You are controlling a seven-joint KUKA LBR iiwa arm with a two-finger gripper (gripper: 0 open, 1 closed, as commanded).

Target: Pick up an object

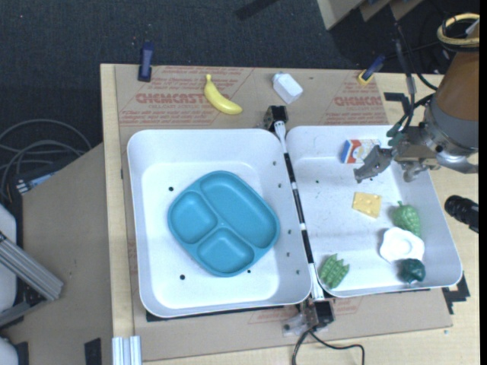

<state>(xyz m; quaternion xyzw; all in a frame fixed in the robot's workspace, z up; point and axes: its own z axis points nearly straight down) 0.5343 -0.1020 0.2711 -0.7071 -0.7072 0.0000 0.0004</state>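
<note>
The gripper hangs over the upper part of the right bin, fingers apart with nothing between them, open floor beneath toward the divider. Just below lies a yellow cheese wedge, flat, mid-bin, clear of the walls. The left bin holds a blue divided plate. A banana sits on the cardboard above.

Blue sectioned plate; yellow banana; yellow cheese slice; green broccoli; white bins; red-white-blue carton.
</note>
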